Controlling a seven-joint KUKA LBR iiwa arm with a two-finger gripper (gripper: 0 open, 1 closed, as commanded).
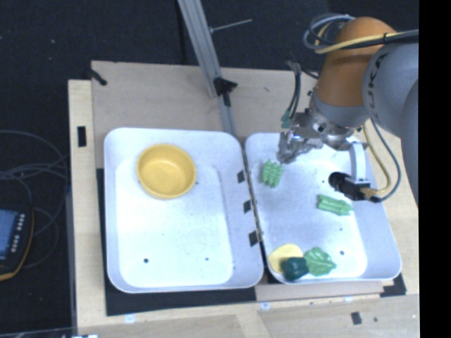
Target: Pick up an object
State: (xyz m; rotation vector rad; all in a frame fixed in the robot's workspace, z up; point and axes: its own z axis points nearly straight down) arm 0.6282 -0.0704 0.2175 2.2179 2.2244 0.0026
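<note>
Hovering apparently just up-right of the green block (272, 173), jaws' grip unclear.

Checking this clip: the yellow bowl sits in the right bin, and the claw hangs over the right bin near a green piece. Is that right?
Not quite. The camera view shows the yellow bowl in the left bin, not the right one. The rest stands: the claw hangs over the right bin, close to a green piece.

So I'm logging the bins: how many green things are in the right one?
4: one near the left wall under the gripper, one mid-right, two in the near corner by a yellow piece. The arm may hide more.
</note>
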